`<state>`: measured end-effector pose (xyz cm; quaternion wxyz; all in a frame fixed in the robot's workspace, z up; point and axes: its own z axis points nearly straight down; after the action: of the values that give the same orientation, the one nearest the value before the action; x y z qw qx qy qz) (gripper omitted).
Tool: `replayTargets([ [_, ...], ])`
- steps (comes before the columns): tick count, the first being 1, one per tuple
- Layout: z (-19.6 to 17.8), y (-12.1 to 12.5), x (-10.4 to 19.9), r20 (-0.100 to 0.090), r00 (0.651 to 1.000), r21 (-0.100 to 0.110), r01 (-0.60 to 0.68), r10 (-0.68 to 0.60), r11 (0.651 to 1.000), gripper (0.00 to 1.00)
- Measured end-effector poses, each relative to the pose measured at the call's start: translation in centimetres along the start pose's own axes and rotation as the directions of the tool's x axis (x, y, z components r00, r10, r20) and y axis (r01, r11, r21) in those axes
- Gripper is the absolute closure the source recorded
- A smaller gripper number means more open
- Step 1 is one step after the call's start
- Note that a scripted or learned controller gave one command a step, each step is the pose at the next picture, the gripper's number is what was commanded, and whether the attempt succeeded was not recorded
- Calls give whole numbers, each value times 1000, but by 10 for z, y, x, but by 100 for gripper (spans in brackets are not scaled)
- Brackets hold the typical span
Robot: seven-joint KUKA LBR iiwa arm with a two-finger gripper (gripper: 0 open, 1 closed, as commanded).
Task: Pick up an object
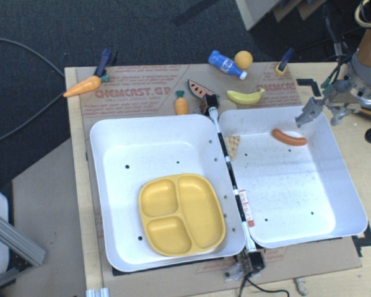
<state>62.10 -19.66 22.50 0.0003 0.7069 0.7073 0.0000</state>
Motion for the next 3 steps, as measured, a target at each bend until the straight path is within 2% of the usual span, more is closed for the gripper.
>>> replayTargets([
  [1,72,44,14,0,1000,0,1,-1,1000,0],
  [2,141,45,-1,0,1000,2,0,0,1000,0],
  [3,129,46,-1,3,1000,-1,1,-1,1000,100],
])
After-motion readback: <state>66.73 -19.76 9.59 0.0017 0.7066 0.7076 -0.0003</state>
